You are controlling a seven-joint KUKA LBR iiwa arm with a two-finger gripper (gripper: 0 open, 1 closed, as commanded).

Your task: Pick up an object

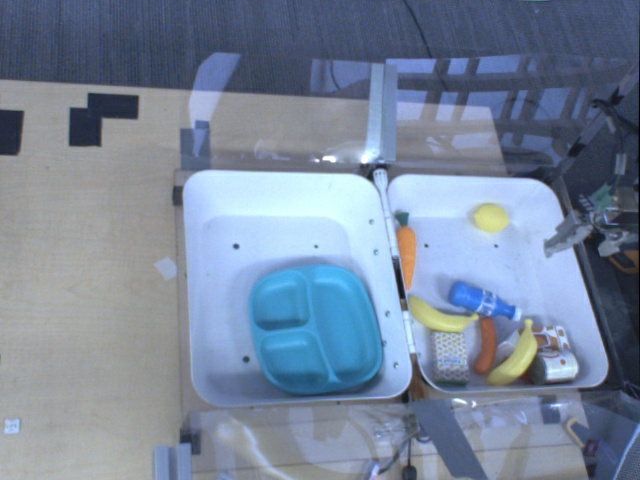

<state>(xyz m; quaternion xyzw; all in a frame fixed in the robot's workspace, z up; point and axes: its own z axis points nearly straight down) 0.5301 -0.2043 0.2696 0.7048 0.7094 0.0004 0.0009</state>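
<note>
A teal divided plate (315,328) is seen in the left bin (215,268); the right bin (520,198) holds a lemon (490,217) near the far side, a carrot (406,252) along the left wall, and near the front a blue bottle (482,300), two bananas (440,315) (515,356), a sausage (485,343), a mesh-patterned packet (450,356) and a small can (556,366). The tool (590,223) is seen at the right bin's right edge, nothing seen held; whether it is open or closed cannot be told
</note>
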